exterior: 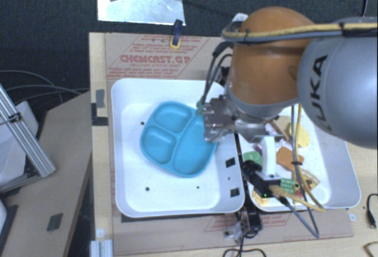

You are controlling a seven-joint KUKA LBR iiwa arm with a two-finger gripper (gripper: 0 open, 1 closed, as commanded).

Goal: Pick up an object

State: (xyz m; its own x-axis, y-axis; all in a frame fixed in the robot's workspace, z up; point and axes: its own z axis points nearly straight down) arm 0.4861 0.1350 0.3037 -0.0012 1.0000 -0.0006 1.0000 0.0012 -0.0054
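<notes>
Reaching in from the right, the grey KUKA arm [333, 81] bends low over the bench, its orange band [266, 52] hanging above the wall shared by the two white bins. The gripper [214, 124] sits under the wrist, down at the right edge of the blue divided plate [171, 143]. The bulk of the wrist hides it, so it cannot be told whether the gripper is open, closed or gripping anything.

The plate lies in the left bin [150, 194], right side up, near the middle and toward the shared wall. It has two small compartments on its left side and one larger compartment on its right. Its right rim runs under the gripper; whether the two touch cannot be told. Nothing else lies with it on the white floor of this bin.

Smaller things crowd the right bin [342, 185], partly covered by the arm. A yellow piece [301, 134] lies toward the far side, an orange piece [286, 158] lies just in front of it, and a green piece [252, 156] sits close to the shared wall. What they are is too small to tell.

Both bins rest on a cardboard sheet [153, 58] printed with red lettering, which shows beyond the left bin's far rim.
</notes>
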